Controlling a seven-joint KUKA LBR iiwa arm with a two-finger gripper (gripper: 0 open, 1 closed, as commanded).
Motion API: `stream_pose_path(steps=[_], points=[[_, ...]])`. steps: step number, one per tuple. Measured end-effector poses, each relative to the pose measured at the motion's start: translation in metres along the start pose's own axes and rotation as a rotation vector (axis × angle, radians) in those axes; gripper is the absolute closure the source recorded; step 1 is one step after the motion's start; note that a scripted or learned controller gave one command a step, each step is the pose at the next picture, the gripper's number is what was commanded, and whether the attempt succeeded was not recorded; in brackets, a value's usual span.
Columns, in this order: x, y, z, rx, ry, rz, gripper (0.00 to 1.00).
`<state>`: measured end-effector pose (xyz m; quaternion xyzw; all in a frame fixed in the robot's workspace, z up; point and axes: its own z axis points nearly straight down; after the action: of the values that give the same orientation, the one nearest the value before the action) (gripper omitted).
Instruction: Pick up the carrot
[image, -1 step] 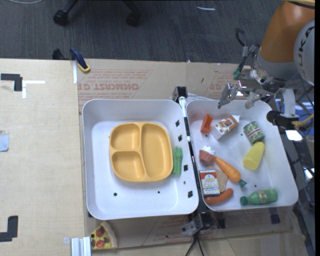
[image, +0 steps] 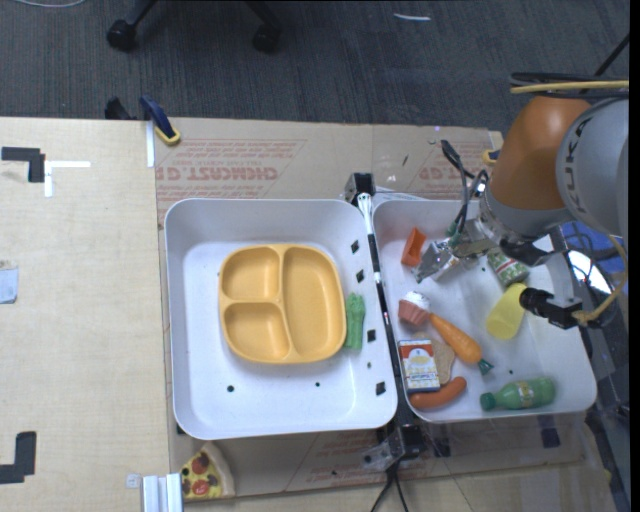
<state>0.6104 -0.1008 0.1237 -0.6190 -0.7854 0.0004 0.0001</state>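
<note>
The carrot (image: 456, 340) is orange with a small green tip and lies slanted in the middle of the right bin (image: 560, 375). My gripper (image: 437, 263) hangs over the upper left part of that bin, above and a little left of the carrot and apart from it. Nothing shows in the gripper. A small orange piece (image: 413, 247) lies just left of the gripper.
Around the carrot lie a pink item (image: 413, 311), a toast packet (image: 420, 365), a sausage (image: 438, 395), a green bottle (image: 518, 395) and a yellow item (image: 507, 314). The left bin (image: 190, 330) holds a yellow divided plate (image: 283, 302) and a green item (image: 355, 322).
</note>
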Motion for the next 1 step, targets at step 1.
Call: stream_pose_path(steps=[1], points=[[0.0167,-0.0732,0.0314,-0.002,-0.001,-0.206,0.00]])
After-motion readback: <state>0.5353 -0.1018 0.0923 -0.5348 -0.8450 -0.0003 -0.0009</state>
